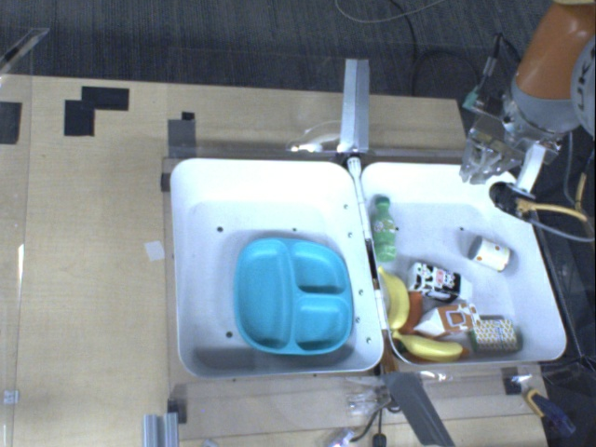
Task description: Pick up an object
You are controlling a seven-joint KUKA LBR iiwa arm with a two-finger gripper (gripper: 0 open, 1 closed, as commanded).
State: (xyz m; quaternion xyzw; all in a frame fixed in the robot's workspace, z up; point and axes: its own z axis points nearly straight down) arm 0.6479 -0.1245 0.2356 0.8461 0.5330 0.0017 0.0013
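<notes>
Currently my jaws (483, 164) hover ungrasping, spread apart, at approach stage; next move: descend onto the white cylinder (489, 253) below.

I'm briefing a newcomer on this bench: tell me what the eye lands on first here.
The bright blue divided tray in the left bin stands out first. Next comes the clutter in the right bin's near corner, with yellow bananas and a green bottle along the divider. The gripper hangs over that bin's far right corner.
</notes>
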